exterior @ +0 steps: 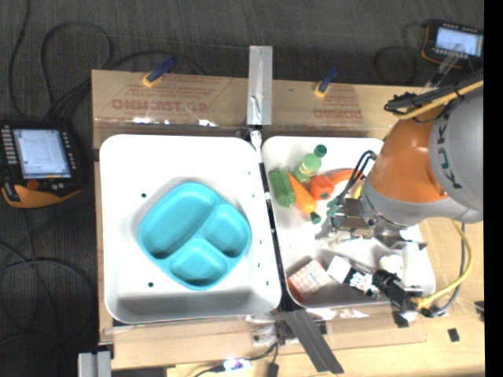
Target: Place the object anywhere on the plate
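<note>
Camera view looks down on a worktop [181,104] covered with brown cardboard, two white bins side by side on it. At the far left of the frame, off the worktop, a handheld control pendant [38,157] with a lit screen lies on the dark carpet. Next comes the left bin [118,210], and in its middle sits a turquoise plate [195,232] with three compartments, turned at a slant. Two blue-and-yellow clamps [159,71] grip the cardboard at the top edge, and a grey metal strip [260,85] runs down between the bins.

Right of centre is the right bin [277,246], where the loose items lie. Near its upper left are a green vegetable-shaped toy [280,187], an orange carrot-shaped toy [302,195] touching it, a small green bottle [310,163] just above, and an orange-red piece [327,183] beside them. Toward the lower part of this bin lie a red-and-white box [307,277] and a small white carton [339,269]. All of these objects are in the right bin, well apart from the plate.

The arm [409,167], grey with an orange band, reaches in from the right edge. Its end effector [339,222] hangs over the middle of the right bin, just below the toys; whether it is open or closed I cannot tell
</note>
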`<state>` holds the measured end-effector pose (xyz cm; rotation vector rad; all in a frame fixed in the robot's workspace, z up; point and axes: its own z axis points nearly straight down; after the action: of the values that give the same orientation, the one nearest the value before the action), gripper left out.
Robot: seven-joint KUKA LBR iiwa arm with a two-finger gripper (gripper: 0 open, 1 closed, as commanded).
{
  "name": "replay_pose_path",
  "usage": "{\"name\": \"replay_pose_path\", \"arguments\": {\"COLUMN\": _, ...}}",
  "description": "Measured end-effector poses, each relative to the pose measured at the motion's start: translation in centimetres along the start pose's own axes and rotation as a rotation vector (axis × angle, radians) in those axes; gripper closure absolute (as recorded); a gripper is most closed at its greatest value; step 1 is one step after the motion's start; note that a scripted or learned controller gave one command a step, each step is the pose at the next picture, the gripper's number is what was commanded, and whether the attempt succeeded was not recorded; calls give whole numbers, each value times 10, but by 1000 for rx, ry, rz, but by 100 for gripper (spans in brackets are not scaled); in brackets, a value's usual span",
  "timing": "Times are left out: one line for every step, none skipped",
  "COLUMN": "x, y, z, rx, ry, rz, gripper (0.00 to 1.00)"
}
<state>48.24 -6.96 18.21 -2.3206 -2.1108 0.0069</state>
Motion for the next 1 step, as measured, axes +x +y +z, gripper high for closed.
{"name": "replay_pose_path", "arguments": {"x": 60, "y": 33, "z": -103, "rx": -4, "ry": -3, "rz": -93, "gripper": 100}}
